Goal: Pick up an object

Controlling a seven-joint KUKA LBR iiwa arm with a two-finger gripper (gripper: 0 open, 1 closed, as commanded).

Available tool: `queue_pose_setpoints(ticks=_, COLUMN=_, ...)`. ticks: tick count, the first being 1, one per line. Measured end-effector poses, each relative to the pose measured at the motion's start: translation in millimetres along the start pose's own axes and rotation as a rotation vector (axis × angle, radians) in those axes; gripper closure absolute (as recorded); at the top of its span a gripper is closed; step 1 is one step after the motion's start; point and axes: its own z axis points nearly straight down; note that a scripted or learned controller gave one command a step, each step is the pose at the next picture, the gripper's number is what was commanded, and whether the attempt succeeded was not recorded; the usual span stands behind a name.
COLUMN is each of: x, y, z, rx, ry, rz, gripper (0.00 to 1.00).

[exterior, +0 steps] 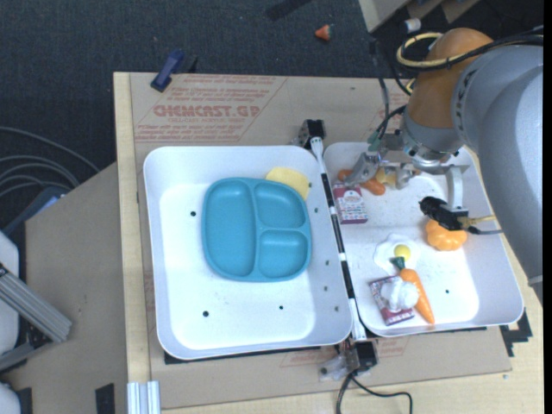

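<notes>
Over the right bin, grey arm bent steeply down, gripper low at the far corner, just beside a red carton, finger state impossible to tell.

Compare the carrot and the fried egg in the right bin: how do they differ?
The carrot is long, orange and tapered; the fried egg is flat, rounded and white with a yellow yolk. The carrot lies partly beside a small packet; the egg lies above it on bare bin floor. Both sit in the right bin.
</notes>
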Motion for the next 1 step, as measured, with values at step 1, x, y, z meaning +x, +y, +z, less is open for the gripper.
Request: queue_pose_setpoints(ticks=1, x=-0.6, y=0.1, z=-11.7, rx=0.002, ry=-0.001, rz=0.0, gripper=1.0)
